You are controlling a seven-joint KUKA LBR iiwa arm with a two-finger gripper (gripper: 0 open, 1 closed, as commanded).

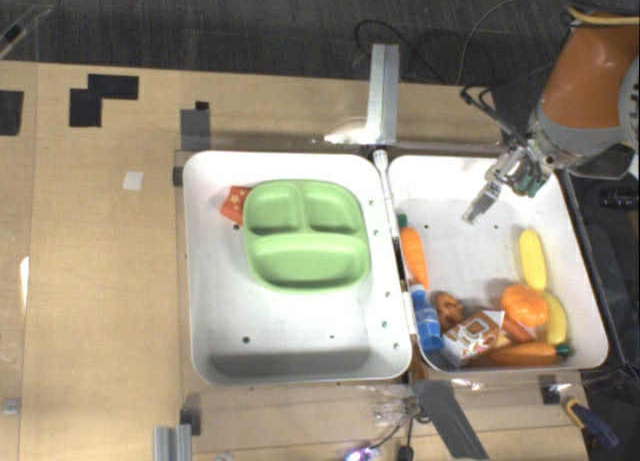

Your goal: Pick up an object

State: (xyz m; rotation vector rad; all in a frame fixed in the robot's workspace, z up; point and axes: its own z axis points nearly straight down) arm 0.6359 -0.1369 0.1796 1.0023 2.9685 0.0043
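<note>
My gripper point(480, 207) hangs over the upper middle of the right bin point(455, 239), tilted down to the left, above bare white floor. No object lies directly under it. Along that bin's left wall lie an orange carrot point(413, 257) and a blue bottle point(426, 320). A yellow corn cob point(533, 259) lies near the right wall. At the front sit an orange fruit point(525, 306), a small carton point(476, 334), a brown toy point(449, 307) and a long orange piece point(520, 354).
The left bin point(230, 339) holds a green divided plate point(305, 234) with a small red item point(235, 205) at its left edge. A metal post point(384, 94) stands behind the ridge where the bins meet. The arm's orange band point(590, 69) is at the upper right.
</note>
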